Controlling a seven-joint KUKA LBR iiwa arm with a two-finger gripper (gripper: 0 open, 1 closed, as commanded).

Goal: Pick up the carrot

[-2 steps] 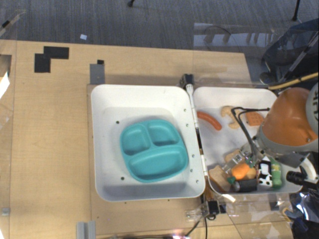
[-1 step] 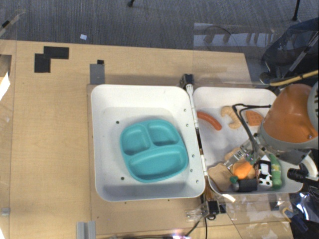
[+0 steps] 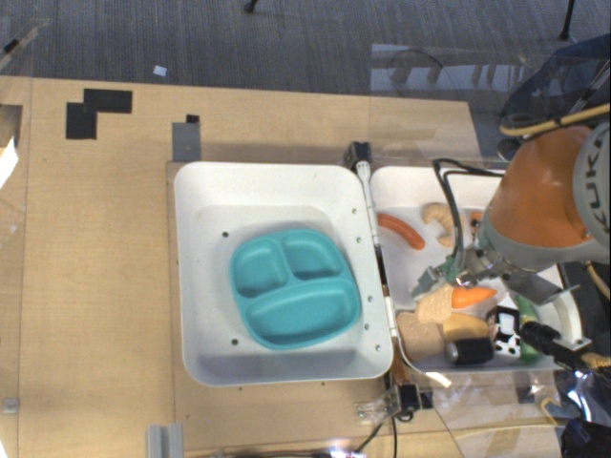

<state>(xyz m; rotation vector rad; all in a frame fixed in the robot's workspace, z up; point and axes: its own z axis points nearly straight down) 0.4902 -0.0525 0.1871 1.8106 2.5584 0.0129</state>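
Carrot (image 3: 472, 297) lies beneath gripper (image 3: 465, 277) in right bin (image 3: 406, 194)

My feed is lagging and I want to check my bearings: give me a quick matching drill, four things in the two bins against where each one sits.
Things:
1. teal divided plate
2. carrot
3. sausage
4. black cylinder

Places:
A. upper left part of the right bin, near the divider
B. middle of the left bin
C. near edge of the right bin, beside the black-and-white toy
D. right bin, just under the arm's wrist

Pairs: 1-B, 2-D, 3-A, 4-C
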